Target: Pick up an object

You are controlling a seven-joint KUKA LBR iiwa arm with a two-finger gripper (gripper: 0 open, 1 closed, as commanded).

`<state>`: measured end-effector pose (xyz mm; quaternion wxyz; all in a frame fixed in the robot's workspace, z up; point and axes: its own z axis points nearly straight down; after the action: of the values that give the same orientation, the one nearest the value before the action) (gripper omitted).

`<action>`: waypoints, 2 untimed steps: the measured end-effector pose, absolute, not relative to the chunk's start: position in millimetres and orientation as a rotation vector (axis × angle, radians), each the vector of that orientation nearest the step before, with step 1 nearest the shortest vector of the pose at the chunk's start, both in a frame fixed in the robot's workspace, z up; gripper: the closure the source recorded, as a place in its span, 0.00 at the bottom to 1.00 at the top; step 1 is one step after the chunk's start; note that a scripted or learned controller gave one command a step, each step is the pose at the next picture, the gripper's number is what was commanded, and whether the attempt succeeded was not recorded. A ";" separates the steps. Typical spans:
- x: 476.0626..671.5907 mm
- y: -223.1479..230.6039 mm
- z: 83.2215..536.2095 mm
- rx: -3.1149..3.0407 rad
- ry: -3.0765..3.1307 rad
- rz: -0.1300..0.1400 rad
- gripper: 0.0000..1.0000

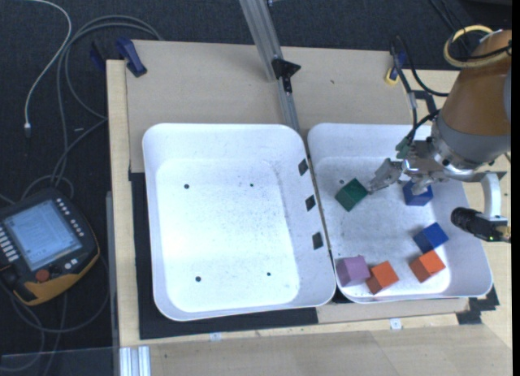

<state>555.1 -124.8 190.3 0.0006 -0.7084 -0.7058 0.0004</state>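
Tool point(404, 178) spread wide in the right bin point(382, 228), green block point(351, 195) just beside one finger.

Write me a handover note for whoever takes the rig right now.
Pincer: low over the right bin, fingers spread, nothing between them.
Blocks, all in the right bin: green block beside the left fingertip; a blue block under the pincer; second blue block; two orange blocks; purple block near the front edge.
Done: nothing lifted.
Left: close on a block and raise it.
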 end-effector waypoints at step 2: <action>591.7 -82.8 138.1 -2.218 -2.222 -0.003 1.00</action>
<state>591.7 -82.8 138.1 0.0009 -0.7064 -0.7078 -0.0009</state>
